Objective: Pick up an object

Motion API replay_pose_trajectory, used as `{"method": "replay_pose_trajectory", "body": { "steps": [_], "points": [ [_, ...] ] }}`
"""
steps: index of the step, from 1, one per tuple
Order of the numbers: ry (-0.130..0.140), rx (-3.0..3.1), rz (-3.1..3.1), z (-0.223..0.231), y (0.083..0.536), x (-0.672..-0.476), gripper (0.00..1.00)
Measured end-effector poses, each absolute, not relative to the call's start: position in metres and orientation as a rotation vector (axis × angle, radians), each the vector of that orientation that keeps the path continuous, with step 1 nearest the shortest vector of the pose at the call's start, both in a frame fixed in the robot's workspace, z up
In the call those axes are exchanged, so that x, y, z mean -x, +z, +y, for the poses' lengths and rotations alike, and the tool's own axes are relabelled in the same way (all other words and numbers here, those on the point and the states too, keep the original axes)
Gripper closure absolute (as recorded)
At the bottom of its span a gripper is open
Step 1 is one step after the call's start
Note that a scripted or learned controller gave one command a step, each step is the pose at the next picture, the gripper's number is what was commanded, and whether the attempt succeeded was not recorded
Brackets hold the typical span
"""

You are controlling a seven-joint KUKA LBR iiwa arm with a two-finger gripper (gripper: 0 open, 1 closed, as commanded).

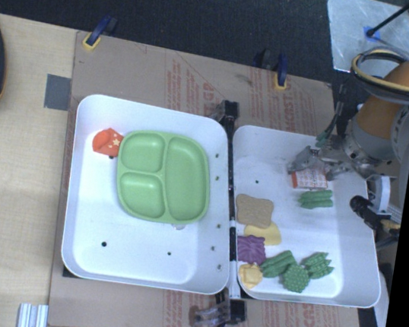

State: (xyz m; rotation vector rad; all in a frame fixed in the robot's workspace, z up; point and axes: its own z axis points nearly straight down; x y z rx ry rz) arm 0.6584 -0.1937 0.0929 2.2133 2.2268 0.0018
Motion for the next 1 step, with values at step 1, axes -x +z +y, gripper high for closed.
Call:
{"method": "replay_pose_trajectory", "body": {
  "steps": [1],
  "points": [
    [-0.001, -2.210, 2.230, -0.1951, 0.1054, -0.6580, 1.00]
  ]
}}
